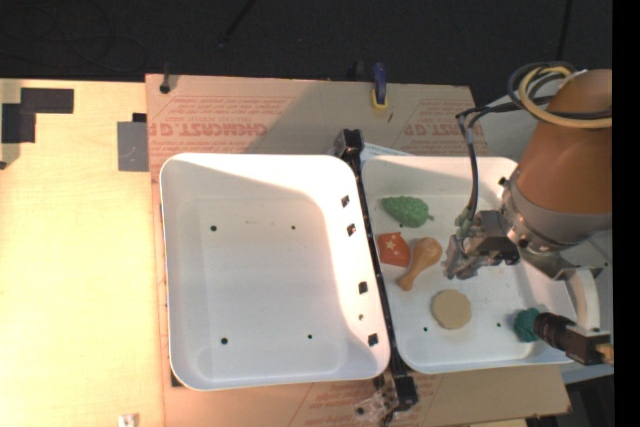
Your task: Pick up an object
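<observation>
Nearby lies a flat, round tan disc (451,309).

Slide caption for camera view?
KUKA tool over the right bin, next to a tan drumstick-shaped toy, red block, green leafy piece and tan disc.

1. The tool (460,258) is dull grey metal, and the arm (570,155) above it has an orange band.
2. Just beside the tool, the drumstick-shaped piece (420,261) is tan.
3. Beyond that piece, the block (392,249) is red-orange with a white mark.
4. Near the tool, the leafy piece (406,210) is green and the round disc (451,309) is beige.
5. The right bin (490,340) under the tool is white. The left bin (260,265), well apart from it, is white with small black dots.
6. The cardboard (230,123) is brown with red lettering, and the worktop (70,265) is pale wood.
</observation>
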You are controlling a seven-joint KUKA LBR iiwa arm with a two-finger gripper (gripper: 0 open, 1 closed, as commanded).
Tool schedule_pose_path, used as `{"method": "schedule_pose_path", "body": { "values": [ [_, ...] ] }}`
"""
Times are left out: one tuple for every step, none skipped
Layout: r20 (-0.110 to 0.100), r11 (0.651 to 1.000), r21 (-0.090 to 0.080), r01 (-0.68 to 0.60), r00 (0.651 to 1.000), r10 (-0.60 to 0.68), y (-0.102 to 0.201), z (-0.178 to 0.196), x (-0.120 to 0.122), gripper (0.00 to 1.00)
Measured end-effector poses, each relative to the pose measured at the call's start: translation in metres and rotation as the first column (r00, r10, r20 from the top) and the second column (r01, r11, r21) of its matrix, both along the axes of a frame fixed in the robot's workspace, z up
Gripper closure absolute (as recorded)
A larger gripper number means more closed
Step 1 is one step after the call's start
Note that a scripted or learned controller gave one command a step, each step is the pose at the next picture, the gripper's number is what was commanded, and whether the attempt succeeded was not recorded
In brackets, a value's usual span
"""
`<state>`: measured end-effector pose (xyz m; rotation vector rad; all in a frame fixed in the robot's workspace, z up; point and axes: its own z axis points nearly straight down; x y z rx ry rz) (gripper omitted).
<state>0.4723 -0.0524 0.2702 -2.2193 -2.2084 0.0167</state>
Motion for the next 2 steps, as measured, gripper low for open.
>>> {"method": "schedule_pose_path", "body": {
  "values": [
    [0.021, 1.000, 0.003, -0.015, 1.000, 0.015, 0.088, 0.093, 0.004, 1.00],
    [-0.006, 1.000, -0.002, -0.002, 1.000, 0.002, 0.064, -0.087, -0.001, 1.00]
  ]
}}
